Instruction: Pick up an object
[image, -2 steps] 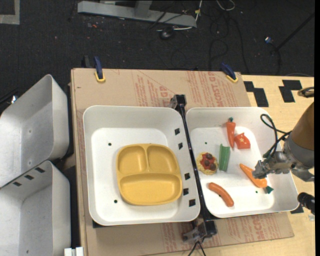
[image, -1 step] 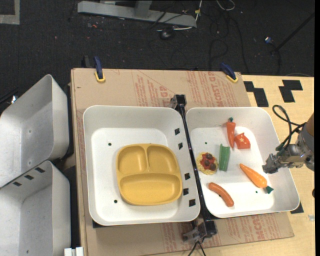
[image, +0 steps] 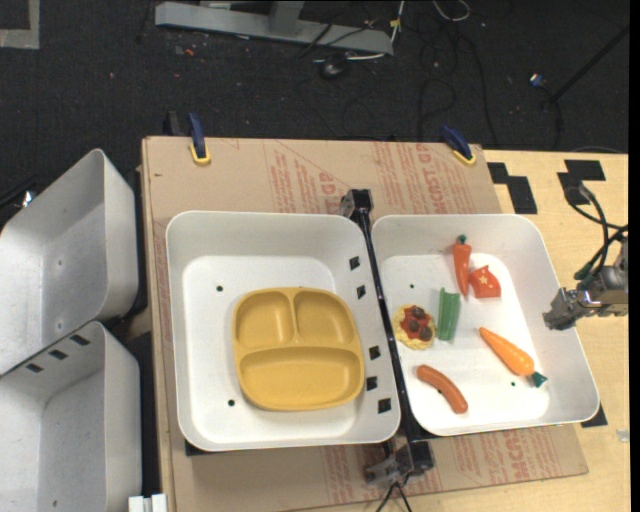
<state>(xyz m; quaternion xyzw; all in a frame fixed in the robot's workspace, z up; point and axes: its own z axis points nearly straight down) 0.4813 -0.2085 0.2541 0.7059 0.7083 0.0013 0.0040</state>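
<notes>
Watching the feed from my end, biggest stuff first. The desk (image: 250, 200) carries the two white bins side by side. The left bin (image: 200, 300) has the yellow divided plate (image: 298, 348) sitting in it, nothing else. The right bin (image: 530, 260) is where all the pickable bits are: an orange carrot (image: 507, 351) at about 4 o'clock in the bin, a sausage (image: 442, 388) down at 6, a green veg stick (image: 448, 313) near the middle, a red chili (image: 461, 266) and a red strawberry-ish piece (image: 485, 283) up around 12, and a tiny pizza thing (image: 415, 326) at 9.

The claw (image: 562, 312) sits at 3 o'clock, right at the right bin's outer rim. Honestly can't tell its state from here.

Progress-wise I'd say basically zero: everything's lying in the bin, nothing lifted. Reach, grab and lift are all left.
</notes>
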